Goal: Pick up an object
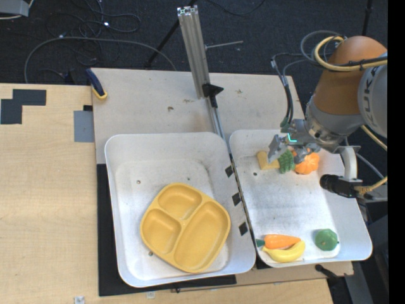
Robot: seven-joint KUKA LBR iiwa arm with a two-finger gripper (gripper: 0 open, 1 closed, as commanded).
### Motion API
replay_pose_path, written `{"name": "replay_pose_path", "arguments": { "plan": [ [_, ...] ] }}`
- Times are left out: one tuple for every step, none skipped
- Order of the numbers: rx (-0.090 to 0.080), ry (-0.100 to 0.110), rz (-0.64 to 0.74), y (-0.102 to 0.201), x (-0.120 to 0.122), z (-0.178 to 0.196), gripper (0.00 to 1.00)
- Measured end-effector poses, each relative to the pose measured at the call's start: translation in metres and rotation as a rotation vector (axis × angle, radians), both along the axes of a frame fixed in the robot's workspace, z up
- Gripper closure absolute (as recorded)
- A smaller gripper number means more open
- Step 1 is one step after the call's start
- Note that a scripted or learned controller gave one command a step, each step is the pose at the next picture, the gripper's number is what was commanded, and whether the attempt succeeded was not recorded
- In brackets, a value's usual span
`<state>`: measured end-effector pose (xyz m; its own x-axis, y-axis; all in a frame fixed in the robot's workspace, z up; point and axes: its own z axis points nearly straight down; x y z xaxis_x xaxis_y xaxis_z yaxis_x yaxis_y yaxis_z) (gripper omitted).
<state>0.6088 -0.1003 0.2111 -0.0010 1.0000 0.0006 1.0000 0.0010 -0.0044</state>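
Note:
My gripper (pixel 283 152) hangs over the far end of the right bin (pixel 285 198), just above a cluster of toy food. In that cluster a pale yellow piece (pixel 265 161) lies beside a green broccoli-like piece (pixel 286 163) and an orange fruit (pixel 308 163). The fingers point down at the cluster, touching or nearly touching it. At the near end of the same bin lie a carrot (pixel 281 240), a yellow banana (pixel 286 253) and a green round fruit (pixel 326 239).
The left bin (pixel 126 170) holds a yellow divided plate (pixel 185 225). An upright aluminium post (pixel 195 49) stands behind the bins. A black fixture (pixel 340 185) juts over the right bin's right rim. Cables lie on the dark floor beyond.

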Motion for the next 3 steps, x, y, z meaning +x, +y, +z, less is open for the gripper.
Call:
{"name": "replay_pose_path", "arguments": {
  "plan": [
    [0.0,-0.003,0.0,0.0,0.001,0.001,0.0],
    [0.001,0.004,0.001,0.007,0.002,-0.061,0.0],
    [0.0,0.003,0.0,0.008,0.0,-0.105,0.0]
  ]
}}
